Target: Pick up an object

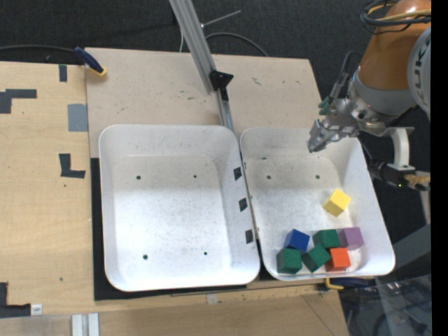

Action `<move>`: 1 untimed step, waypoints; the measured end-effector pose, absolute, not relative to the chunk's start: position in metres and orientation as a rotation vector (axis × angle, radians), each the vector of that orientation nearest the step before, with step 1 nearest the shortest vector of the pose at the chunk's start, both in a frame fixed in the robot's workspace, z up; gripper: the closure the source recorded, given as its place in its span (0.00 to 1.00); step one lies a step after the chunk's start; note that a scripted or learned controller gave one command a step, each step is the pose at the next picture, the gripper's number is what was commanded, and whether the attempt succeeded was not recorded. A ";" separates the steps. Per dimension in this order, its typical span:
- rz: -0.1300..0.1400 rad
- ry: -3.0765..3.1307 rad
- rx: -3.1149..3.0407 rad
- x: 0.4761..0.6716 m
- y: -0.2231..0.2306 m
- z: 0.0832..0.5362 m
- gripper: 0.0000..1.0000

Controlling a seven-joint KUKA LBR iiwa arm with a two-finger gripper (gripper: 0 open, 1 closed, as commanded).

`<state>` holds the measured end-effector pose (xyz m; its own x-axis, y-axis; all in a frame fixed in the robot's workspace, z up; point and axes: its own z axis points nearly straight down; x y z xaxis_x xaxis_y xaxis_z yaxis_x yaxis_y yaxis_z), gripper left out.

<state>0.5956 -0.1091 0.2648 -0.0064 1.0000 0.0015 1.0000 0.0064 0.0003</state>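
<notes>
camera view: pincer [316, 144] hovers over right bin's [371, 187] far edge, open or closed unclear; yellow block [337, 202] nearby.

A single fixed camera is mounted above the bench [161, 75] and looks down at a slant. Both white bins fall within frame: left bin [112, 152], right bin [371, 208]. The arm [392, 47] enters from the right edge. Range is moderate; the bench's far edge and dark floor beyond are visible.
</notes>
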 end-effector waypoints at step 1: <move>0.000 -2.227 -2.214 0.613 -0.064 0.262 1.00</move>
